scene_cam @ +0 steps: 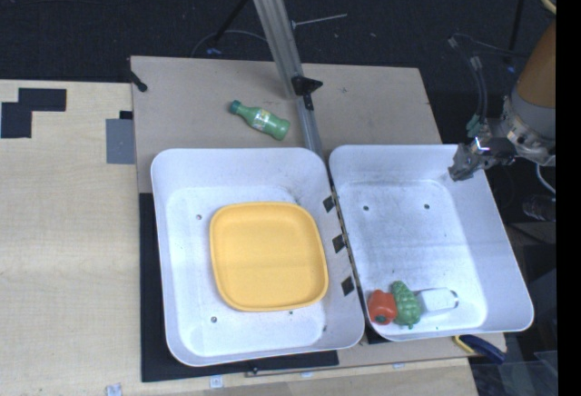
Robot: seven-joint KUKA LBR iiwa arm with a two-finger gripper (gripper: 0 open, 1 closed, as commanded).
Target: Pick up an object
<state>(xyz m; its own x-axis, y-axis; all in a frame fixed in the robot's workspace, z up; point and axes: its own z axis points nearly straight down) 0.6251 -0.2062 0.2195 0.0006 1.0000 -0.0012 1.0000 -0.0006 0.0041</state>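
Red-green toy (396, 304) far from jaws (463, 164)

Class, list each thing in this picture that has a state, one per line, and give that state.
Green bottle: lying on its side on the bench, outside the bins.
Yellow plate: flat, right way up, in the left bin.
End effector: above the right bin's far right corner, nothing visibly held.

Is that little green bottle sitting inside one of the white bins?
No, the green bottle lies on its side on the brown board behind the left bin, outside both bins.
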